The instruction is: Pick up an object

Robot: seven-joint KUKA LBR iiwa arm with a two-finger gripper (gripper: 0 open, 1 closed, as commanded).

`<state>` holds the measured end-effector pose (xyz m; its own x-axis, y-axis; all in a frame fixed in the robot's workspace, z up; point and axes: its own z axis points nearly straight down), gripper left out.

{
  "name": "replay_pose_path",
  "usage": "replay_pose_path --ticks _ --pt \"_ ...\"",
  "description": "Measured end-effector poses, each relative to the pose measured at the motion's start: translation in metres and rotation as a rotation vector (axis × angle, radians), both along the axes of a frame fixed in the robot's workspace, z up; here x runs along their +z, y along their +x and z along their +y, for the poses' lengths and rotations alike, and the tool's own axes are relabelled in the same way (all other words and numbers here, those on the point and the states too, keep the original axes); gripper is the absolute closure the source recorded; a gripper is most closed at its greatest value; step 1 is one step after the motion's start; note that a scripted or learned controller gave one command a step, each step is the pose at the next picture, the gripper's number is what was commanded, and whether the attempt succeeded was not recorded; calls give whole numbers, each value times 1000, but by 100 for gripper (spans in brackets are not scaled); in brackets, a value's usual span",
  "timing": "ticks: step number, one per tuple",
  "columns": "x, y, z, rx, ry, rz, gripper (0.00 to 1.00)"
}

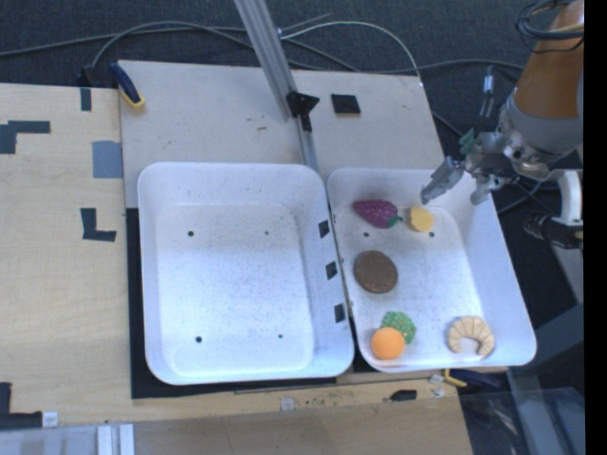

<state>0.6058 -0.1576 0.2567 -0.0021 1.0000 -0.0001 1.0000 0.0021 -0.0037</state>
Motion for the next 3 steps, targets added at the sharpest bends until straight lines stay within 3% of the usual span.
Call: replay_pose_path --ticks 1,2,3 --pt "-128 4 8 0 1 8 0" --pt "-167 -42 50 1 -1 -8 0" --pt "-166 -98 66 -3 -3 -9 0"
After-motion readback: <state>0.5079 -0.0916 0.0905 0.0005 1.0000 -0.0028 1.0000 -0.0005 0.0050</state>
